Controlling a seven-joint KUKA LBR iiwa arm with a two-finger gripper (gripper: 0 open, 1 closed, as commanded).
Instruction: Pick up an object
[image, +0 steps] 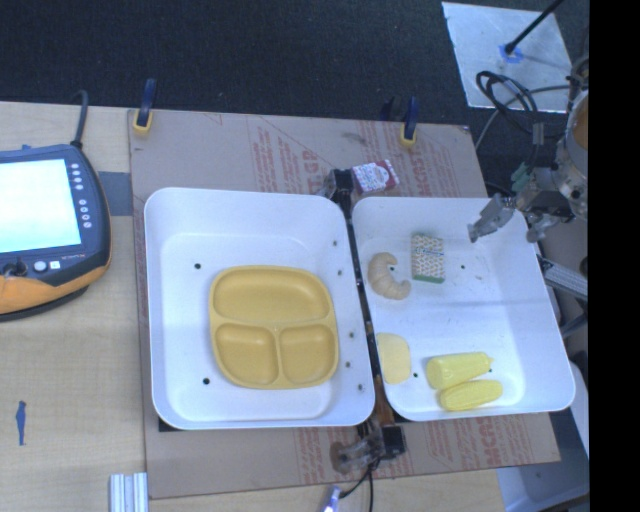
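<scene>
Camera view: tool (510, 222) hovers over right bin (520, 300) far edge, fingers apart, holding nothing. Croissant (389, 276), sponge (428, 258), two corn cobs (462, 380) lie in it; yellow tray (272, 326) in left bin (180, 300).

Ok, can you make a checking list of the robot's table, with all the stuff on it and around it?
Surface: brown board clamped on a wooden bench, bearing the left bin and the right bin side by side.
Job's things: right bin holds a croissant-shaped piece, a green sponge block, a pale yellow piece and two yellow corn-like pieces.
Clutter: yellow divided plate in the left bin; small red packet on the board.
Pincer: pincer above the right bin's far right corner, nothing seen between its fingers.
Cables: black cable loop on the floor.
Surroundings: handheld control tablet on the left; dark floor.
</scene>
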